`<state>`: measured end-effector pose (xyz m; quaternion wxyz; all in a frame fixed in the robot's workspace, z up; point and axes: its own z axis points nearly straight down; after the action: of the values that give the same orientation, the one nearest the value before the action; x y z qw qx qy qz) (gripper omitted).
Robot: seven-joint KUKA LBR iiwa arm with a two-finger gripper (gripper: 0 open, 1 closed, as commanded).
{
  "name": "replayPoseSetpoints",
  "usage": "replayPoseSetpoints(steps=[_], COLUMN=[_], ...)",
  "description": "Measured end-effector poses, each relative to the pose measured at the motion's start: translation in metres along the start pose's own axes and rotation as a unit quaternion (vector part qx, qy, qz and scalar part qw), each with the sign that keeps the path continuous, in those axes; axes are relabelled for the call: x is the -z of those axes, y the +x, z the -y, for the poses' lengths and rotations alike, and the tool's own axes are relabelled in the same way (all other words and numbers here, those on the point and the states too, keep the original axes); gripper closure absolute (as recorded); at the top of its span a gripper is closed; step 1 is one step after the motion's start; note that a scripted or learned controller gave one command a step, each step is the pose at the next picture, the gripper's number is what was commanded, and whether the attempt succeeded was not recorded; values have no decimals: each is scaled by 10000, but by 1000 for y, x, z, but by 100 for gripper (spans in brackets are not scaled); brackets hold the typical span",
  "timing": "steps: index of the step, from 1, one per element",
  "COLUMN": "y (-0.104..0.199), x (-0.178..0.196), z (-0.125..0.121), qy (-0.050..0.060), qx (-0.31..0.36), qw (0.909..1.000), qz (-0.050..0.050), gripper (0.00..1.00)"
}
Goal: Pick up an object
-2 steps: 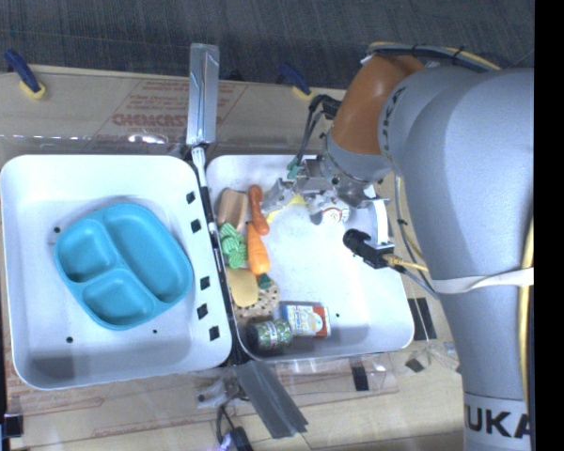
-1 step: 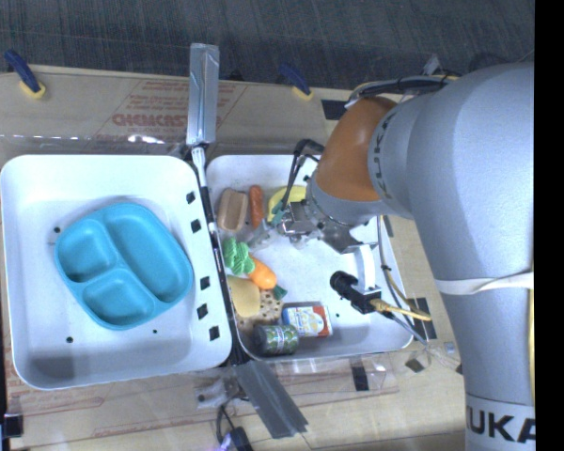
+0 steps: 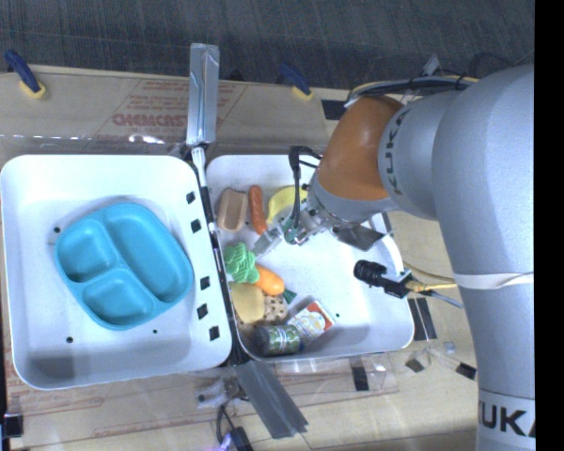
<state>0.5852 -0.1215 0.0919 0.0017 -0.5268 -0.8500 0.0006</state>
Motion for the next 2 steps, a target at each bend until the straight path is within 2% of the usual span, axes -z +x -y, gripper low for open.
replayPoseSetpoints(steps=[1,2], y=[50,50], x=[-1,9], z=[74,72], qy=[-4,-17], qx=[-375,-366], qw=[9993,9993], qz=[-2,2], gripper=[0,100])
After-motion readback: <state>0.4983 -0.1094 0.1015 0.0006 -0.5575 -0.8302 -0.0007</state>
